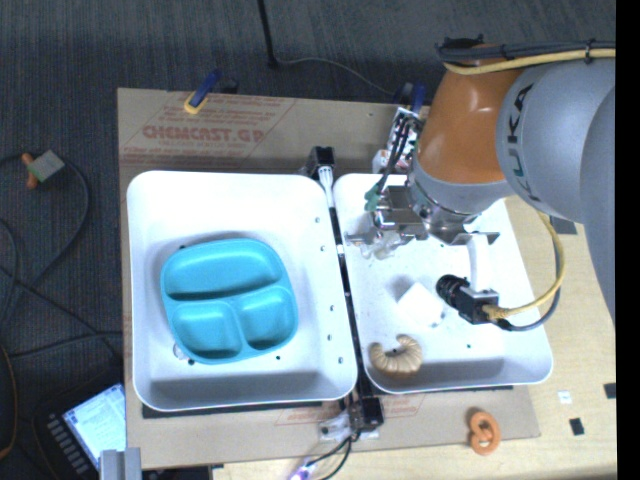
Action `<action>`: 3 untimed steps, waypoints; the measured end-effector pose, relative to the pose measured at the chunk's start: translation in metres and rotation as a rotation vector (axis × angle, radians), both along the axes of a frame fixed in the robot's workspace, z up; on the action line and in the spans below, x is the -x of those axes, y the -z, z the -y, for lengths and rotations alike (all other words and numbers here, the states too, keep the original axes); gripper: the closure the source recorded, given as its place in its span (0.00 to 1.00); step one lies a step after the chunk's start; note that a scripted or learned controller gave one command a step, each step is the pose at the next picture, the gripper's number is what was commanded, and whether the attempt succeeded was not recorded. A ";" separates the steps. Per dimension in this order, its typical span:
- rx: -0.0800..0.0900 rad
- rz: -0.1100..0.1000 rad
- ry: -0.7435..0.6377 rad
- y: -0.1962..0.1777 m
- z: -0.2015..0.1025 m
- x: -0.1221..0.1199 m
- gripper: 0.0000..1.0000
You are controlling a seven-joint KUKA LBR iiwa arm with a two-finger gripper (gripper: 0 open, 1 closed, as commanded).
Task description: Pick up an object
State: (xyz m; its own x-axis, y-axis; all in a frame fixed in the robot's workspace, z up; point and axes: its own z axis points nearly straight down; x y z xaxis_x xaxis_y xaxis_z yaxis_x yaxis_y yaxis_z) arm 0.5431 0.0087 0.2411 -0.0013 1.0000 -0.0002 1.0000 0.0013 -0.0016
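Observation:
My gripper (383,230) hangs low over the back left part of the right bin (520,368), close to the wall between the two bins. The grey arm with its orange band (470,118) covers the bin's back half. On the bin floor lie a small white block (418,300) in the middle and a tan curled piece (397,356) at the front. Both lie apart from the gripper, toward the front. A blue divided tray (230,298) fills the middle of the left bin (150,198). Nothing shows held in the gripper.
A black plug on a yellow cable (465,298) from the arm dangles just right of the white block. An orange ring (484,430) lies on the bench in front of the right bin. A blue clip (203,90) sits at the board's back left corner.

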 end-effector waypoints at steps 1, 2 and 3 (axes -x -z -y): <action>0.000 -0.001 0.000 0.009 -0.058 0.048 1.00; 0.000 0.000 -0.001 0.021 -0.105 0.060 1.00; 0.002 0.001 0.002 0.031 -0.051 -0.011 1.00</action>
State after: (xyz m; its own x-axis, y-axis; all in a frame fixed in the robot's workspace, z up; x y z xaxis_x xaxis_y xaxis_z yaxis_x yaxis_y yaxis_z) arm 0.5538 0.0598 0.2104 0.0008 1.0000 -0.0024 1.0000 -0.0008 -0.0010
